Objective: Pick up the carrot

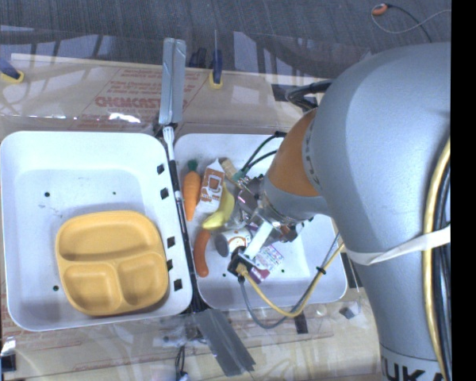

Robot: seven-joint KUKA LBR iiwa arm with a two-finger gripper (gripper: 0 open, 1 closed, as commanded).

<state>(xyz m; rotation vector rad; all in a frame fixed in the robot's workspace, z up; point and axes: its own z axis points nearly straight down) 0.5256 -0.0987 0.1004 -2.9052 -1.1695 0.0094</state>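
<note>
Carrot (191,197) first: where does it lie? (Ana)

It lies in the bin on the right of the view (317,288), close along the left wall of this bin. It is lengthwise, with its green top (192,166) pointing to the far side. (Tomas)

How will it handle, do you think? (Ana)

I judge it is light and stiff, with a smooth skin that can slip. It is thin and gets narrower toward the near end. So I would take it across the thick middle part, not at the green top and not at the tip. The wall is just beside it, so on that side there is little room. (Tomas)

What stands around it? (Ana)

An orange and white packet (213,182) is just beside it on the right, and a yellow banana (220,209) lies next to that packet. Nearer to the camera there is an orange-red oblong thing (200,253), which could be mistaken for the carrot. A small grey thing (221,245) and a packet with purple print (268,255) lie further right. The other bin (32,165) has a yellow divided tray (111,262), well apart, so it is no obstacle. (Tomas)

And the gripper (248,206)? (Ana)

It hangs near the banana, to the right of the carrot and not over it. The wrist covers it, so I cannot tell if it is spread or pressed together, and I cannot say it holds anything. (Tomas)
</note>
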